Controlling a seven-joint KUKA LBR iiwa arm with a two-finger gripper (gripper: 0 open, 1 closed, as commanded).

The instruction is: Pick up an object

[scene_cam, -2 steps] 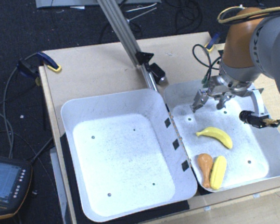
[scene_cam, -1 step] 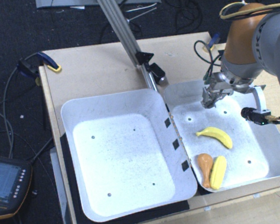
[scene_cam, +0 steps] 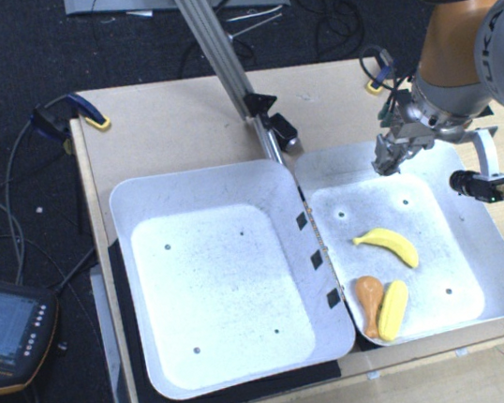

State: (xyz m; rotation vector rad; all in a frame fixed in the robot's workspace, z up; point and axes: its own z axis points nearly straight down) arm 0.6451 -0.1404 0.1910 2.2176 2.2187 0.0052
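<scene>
Dark metal, the two-finger gripper (scene_cam: 388, 162) hangs over the far edge of the right-hand shallow white plastic bin (scene_cam: 485, 235), pointing down and toward the left of the camera view. Whether its jaws are spread or pressed together cannot be told from this angle, since the tip is small and dark against the bin wall; nothing can be seen between them. Behind the gripper the grey wrist rises into the arm (scene_cam: 465, 48), with its broad orange band curving up to the right edge of the view.

Well apart from the gripper, nearer the front of the same bin, lie the objects to be picked. A curved yellow plastic banana (scene_cam: 387, 246) rests about the middle of the bin floor, lying at a slant. In the front left corner of that bin, an orange-brown drumstick-shaped toy (scene_cam: 370, 300) lies just beside a straight yellow oblong piece like a corn cob (scene_cam: 392, 309); the two appear to touch along their sides, and the drumstick sits close against the bin's left wall.

The left-hand shallow white plastic bin (scene_cam: 140, 213) adjoins the right one along a shared rim marked with small black tabs. Both bins sit on a pale wooden bench (scene_cam: 174, 127). On the dark floor to the left lies a grey handheld control pendant (scene_cam: 2, 330) with a screen.
</scene>
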